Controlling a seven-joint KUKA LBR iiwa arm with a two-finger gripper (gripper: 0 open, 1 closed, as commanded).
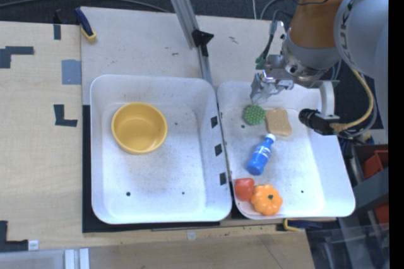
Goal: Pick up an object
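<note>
**Gripper poised at the far edge of the right bin, above the green ball**

The two-finger gripper (261, 92) hangs over the far edge of the right-hand white bin (315, 198), just beyond a small green knobbly ball (254, 114). Whether its fingers are spread or closed cannot be told from this slanted view, and nothing is seen between them.

The ball is the nearest candidate for the pick. It lies near the bin's far-left corner, touching or almost touching a tan rectangular sponge (278, 122) on its right. It looks light and probably slightly yielding, its bumpy surface offering grip; being round, it has no long axis and could be taken across its middle from any direction, though it may roll if nudged off-centre.

The sponge seems soft and light, its long axis running roughly from the far edge toward the near edge. A blue plastic bottle with a white cap (259, 156) lies on its side mid-bin, cap pointing toward the far edge; smooth and rounded, it is best gripped across its body. A red toy tomato (243, 187) and an orange toy pumpkin (266, 199) sit at the near-left corner. A yellow bowl (139, 127) rests in the left-hand white bin (101, 198).
</note>
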